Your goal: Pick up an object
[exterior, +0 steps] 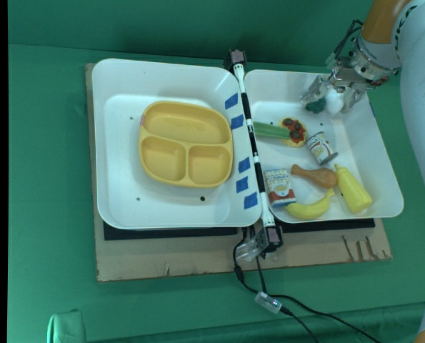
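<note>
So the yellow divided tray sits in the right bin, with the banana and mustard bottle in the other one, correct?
Not quite. The camera view shows the yellow divided tray in the left bin, not the right. The banana and mustard bottle are indeed in the other one, the right bin.

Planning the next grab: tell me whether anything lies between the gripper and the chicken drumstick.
Yes. The gripper hangs over the right bin's far corner. The small can lies roughly on the line to the chicken drumstick; the pizza slice sits just left of it.
</note>
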Tool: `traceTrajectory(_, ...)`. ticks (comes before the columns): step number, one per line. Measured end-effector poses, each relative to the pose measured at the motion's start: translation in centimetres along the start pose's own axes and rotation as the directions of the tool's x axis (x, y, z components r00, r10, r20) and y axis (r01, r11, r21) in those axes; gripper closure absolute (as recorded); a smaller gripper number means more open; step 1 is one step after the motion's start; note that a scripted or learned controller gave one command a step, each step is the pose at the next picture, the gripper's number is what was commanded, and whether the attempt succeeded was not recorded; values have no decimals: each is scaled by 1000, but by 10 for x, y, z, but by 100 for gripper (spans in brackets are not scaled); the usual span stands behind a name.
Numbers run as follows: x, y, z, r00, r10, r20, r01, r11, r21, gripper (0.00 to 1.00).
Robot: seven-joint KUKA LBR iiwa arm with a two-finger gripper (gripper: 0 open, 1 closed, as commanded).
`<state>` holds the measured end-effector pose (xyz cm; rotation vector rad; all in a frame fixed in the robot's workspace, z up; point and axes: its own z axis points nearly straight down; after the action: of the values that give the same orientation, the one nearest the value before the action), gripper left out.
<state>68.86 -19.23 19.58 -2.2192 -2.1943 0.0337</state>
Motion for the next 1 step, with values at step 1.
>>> traceTrajectory(1, -1, 5, -20, 1000, 4, 12, -4, 1000, -30, 100)
